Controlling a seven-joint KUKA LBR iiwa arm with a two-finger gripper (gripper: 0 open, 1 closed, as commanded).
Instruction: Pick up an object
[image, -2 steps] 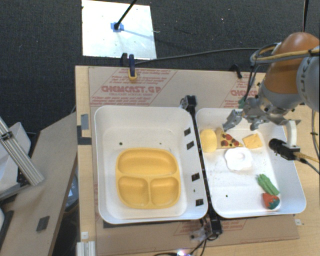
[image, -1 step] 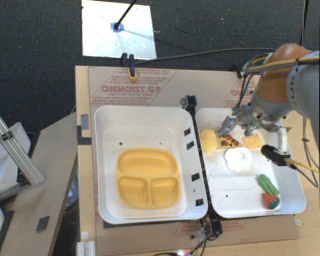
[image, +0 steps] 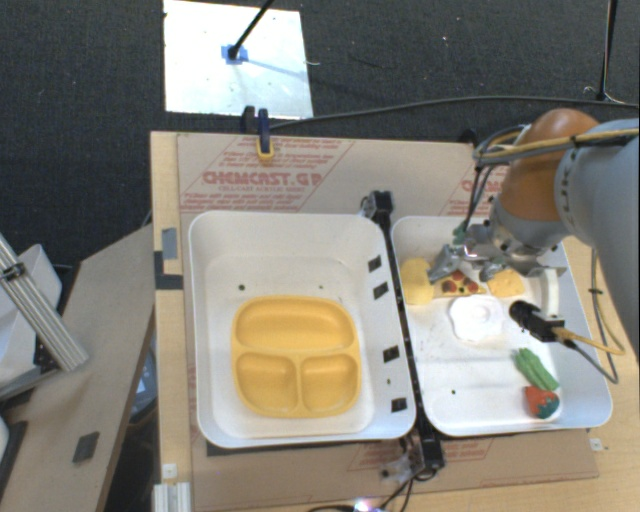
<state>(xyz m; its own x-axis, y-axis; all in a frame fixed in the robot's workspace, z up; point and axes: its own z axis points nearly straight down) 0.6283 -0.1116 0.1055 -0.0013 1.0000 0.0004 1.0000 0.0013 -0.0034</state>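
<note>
You see the gripper low in the upper part of the right shallow white bin, at the frame's right. You cannot tell from this slant whether it is spread or pressed together, and nothing visibly sits in its grasp. Just below it lies a small red-and-yellow piece, between a pale yellow flat lump on the left and a second pale yellow flat piece on the right. Beneath them rests a white round disc. Near the bin's lower right corner you find a green elongated toy and a red-orange rounded toy. The left shallow white bin holds a yellow divided plastic tray.
</note>
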